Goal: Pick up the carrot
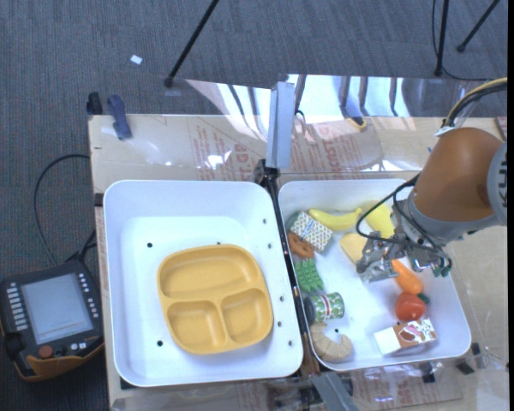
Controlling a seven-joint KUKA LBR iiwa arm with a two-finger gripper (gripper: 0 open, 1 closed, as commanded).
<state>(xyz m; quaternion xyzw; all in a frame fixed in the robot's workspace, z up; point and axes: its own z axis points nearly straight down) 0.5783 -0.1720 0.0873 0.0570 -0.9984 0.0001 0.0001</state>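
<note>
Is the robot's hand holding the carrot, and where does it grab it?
It cannot be told. The hand is right at the upper end of the carrot in the right bin, but the grip itself is not clear.

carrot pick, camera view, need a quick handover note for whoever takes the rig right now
Gripper: low in the right bin, right beside the carrot; whether its fingers are open or shut cannot be told.
Carrot: lies in the right bin, just above the tomato. The yellow tray sits in the left bin.
Done: arm brought down to the carrot.
Left: confirm a grasp, then lift the carrot out.
</note>
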